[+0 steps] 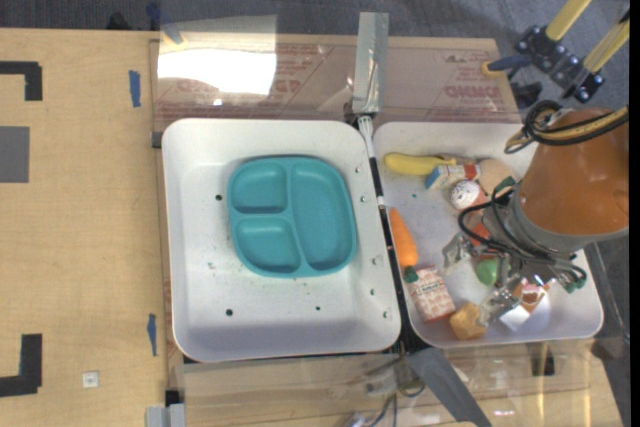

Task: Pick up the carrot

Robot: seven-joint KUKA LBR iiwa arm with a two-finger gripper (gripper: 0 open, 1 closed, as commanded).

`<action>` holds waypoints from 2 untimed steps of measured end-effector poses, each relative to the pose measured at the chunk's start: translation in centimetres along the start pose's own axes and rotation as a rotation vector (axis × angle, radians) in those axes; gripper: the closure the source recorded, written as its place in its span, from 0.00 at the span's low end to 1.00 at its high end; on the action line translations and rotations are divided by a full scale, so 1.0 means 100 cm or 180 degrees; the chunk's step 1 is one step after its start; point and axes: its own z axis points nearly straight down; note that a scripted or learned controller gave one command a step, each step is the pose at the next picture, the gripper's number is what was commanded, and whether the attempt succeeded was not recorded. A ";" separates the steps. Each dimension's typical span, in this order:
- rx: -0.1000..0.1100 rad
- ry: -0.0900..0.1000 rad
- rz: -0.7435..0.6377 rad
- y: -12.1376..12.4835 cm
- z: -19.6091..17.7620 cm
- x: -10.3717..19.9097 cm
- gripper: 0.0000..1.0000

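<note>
- Left bin (pixel 190 245): smooth white plastic with a soft sheen.
- Divided teal plate (pixel 293 214): smooth, moulded plastic, slightly glossy.
- Carrot (pixel 403 237): smooth orange toy plastic, matt.
- Banana (pixel 418 162): smooth yellow plastic.
- Bench top (pixel 75 215): pale wood-grain board, matt.
- Clear sheet (pixel 290 75) behind the bins: glossy, throwing a bright glare.
- Arm's orange band (pixel 580 185): smooth, satin finish.

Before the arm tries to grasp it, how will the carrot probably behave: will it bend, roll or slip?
The carrot looks like a smooth, tapered toy, so it is probably stiff and will not bend. Its round shape suggests it may roll sideways if pushed. It lies close to the left wall of the right bin, with a small red-and-white box just below it, so a push might jam it.
</note>
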 end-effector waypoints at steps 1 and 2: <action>0.0007 -0.0035 0.1251 0.050 -0.064 -0.056 0.00; 0.0017 -0.0057 0.1252 0.049 -0.075 -0.058 1.00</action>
